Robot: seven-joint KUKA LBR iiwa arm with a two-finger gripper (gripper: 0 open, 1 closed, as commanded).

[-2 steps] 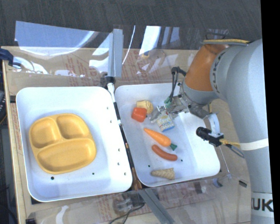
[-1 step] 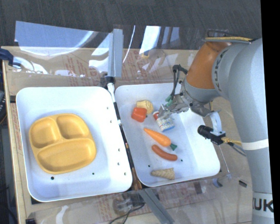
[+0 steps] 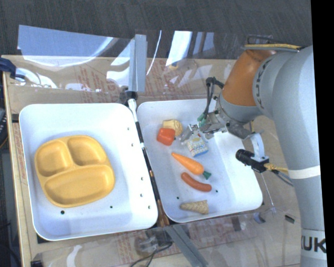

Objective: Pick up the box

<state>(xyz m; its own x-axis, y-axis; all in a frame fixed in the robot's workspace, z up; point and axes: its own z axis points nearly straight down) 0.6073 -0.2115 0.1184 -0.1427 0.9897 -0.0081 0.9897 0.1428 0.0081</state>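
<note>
The box, a single small pale carton with blue on it, lies in the upper middle of my right bin, tilted, and my gripper sits right at its top edge; whether I am touching it, I cannot tell. Counting from the left, there are two shallow white bins side by side. The left bin holds one thing, a yellow tray with three compartments, two small ones at the top and one long one below, lying toward the bin's left half. The right bin holds six things: one red piece near its upper left, one pale yellow piece touching it just above, one orange carrot with a green tip lying slantwise in the middle, one red-orange sausage shape just below the carrot, one tan waffle cone near the bottom wall, and the box, just to the right of the red and yellow pieces and above the carrot. My gripper's tip is small and cluttered with cables where it meets the box, so I cannot tell how it stands or whether anything is in it. My grey arm with its orange band comes in over the right bin's upper right corner.
</note>
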